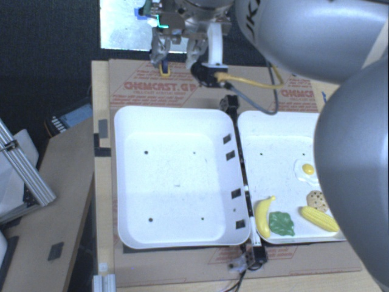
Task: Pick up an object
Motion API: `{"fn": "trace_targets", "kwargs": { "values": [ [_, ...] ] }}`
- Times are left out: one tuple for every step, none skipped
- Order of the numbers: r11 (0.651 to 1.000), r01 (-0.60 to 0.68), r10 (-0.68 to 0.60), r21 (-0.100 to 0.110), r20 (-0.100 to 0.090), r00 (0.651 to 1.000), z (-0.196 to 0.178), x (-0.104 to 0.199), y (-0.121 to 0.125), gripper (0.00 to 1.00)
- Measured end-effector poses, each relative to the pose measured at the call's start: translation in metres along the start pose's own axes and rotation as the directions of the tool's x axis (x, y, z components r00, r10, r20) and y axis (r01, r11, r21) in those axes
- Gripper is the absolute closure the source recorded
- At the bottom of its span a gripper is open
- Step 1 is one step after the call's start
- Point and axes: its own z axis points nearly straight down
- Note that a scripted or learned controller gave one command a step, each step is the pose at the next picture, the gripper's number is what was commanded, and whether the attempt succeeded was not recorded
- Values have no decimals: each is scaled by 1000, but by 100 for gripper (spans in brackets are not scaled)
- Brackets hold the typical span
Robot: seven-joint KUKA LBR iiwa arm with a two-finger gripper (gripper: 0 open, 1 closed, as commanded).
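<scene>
Below me the worktop [73, 181] is a tan surface, and on it lies a sheet of brown cardboard [182, 87] printed with red lettering that reads CHEMCAST. Two shallow white bins sit side by side on that cardboard, touching along their shared edge: the left bin [130, 126] and the right bin [255, 132]. Black clips [232, 156] line the seam between them. A silver aluminium rail [24, 169] runs at a slant off the worktop's left side. Beyond the far edge of the cardboard a pale, shiny panel [121, 17] lies against the dark floor [42, 35].
</scene>
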Motion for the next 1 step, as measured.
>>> {"fn": "trace_targets", "kwargs": {
  "values": [
    [1000, 3, -3, -3, -3, 1000, -66, -5, -51, 0]
  ]
}}
